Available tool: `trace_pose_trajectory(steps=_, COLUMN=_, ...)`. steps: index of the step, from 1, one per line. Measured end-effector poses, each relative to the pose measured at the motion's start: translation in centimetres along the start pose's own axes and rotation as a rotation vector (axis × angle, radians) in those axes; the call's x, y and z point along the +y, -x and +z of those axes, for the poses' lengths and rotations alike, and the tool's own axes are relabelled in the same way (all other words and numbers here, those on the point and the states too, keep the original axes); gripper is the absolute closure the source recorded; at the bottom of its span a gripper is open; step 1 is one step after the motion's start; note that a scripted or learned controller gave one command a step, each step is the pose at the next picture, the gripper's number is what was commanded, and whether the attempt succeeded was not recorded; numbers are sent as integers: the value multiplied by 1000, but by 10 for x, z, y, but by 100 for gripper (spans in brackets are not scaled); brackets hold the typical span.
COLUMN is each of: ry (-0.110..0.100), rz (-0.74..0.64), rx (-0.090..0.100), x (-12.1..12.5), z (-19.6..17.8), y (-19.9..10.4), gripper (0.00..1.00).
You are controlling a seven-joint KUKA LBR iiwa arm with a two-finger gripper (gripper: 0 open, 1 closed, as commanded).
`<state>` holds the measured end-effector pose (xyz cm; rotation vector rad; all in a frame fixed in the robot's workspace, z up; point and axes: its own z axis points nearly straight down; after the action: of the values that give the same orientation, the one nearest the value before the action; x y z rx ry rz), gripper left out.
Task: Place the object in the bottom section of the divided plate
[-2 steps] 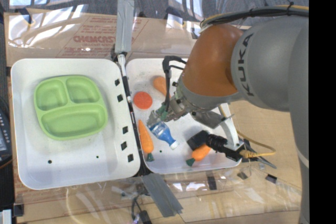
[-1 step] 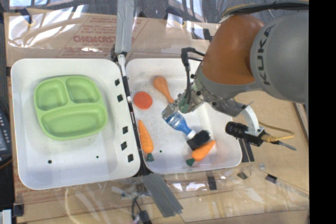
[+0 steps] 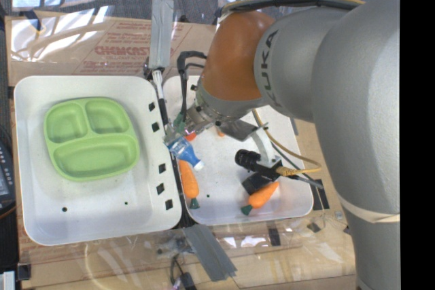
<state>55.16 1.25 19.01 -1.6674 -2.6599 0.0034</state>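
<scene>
Fingers (image 3: 181,135) hang near one tube (image 3: 189,153), two carrots (image 3: 189,181), one plate (image 3: 91,137).

The arm (image 3: 340,71) is bulky and grey, with an orange band (image 3: 234,58), KUKA lettering, and black and yellow cables.

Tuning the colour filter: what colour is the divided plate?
Light green; the plate shows clearly in the camera view, in the left bin.
</scene>
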Motion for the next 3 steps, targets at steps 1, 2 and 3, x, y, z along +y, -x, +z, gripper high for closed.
trace_pose_trajectory(steps=1, ry=1, rz=-45, rx=0, x=-22, z=-45, y=-56, gripper=100)
trace_pose_trajectory(steps=2, ry=-1, rz=-74, rx=0, x=37, z=-33, y=-111, gripper=100)
trace_pose_trajectory(steps=3, ry=-1, rz=-73, rx=-1, x=37, z=-33, y=-111, gripper=0)
